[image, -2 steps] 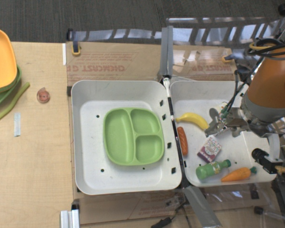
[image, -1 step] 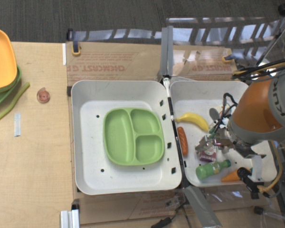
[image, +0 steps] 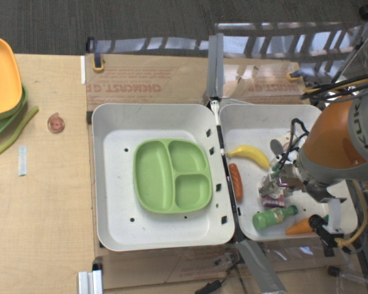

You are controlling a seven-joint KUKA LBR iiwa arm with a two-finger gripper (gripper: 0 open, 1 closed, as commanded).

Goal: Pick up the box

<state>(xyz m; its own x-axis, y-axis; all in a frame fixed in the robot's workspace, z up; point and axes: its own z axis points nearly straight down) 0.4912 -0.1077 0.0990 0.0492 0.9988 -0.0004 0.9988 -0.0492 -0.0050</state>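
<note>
Now | bins: 2 | box: 1 | banana: 1 | pincer over box, grip unclear.

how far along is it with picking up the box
Done: the arm has reached into the right bin, and its gripper is low over the small box, between the banana and the green bottle. In hand: closing in on the box. Left: a clear grasp and lift; the box looks to be lying on the bin floor.
</note>
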